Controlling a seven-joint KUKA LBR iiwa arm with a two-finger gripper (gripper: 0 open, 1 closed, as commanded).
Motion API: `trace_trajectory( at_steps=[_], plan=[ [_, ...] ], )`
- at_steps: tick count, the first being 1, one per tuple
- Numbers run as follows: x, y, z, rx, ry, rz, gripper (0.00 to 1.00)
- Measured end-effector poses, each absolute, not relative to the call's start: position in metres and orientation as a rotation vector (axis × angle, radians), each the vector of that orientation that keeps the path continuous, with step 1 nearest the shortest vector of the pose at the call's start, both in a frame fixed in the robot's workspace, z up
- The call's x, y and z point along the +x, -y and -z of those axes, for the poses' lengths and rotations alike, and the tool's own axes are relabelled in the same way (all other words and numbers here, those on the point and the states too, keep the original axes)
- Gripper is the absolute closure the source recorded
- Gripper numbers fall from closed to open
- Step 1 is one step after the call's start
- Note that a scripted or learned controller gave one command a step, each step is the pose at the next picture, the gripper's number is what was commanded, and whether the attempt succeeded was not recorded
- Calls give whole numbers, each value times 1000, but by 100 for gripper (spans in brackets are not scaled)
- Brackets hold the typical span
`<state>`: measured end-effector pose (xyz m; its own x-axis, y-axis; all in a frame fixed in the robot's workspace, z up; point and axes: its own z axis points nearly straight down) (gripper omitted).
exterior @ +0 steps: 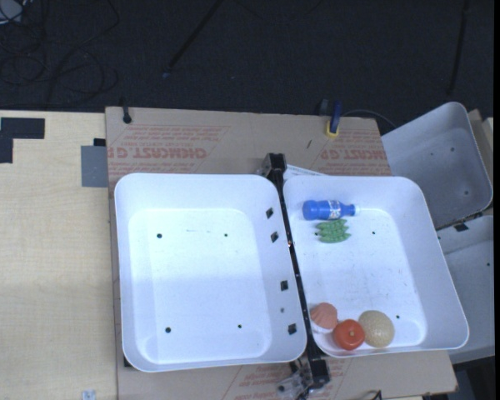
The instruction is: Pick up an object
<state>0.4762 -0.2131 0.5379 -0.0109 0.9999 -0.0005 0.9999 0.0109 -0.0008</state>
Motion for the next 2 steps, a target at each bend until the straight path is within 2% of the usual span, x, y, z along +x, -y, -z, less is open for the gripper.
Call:
trace_trajectory(
  at_steps=[1,2],
  plan=[
    [476,206,-537,-2216,2223,-2,0],
    [477,206,-547,-2211,2227,-4,100]
  ],
)
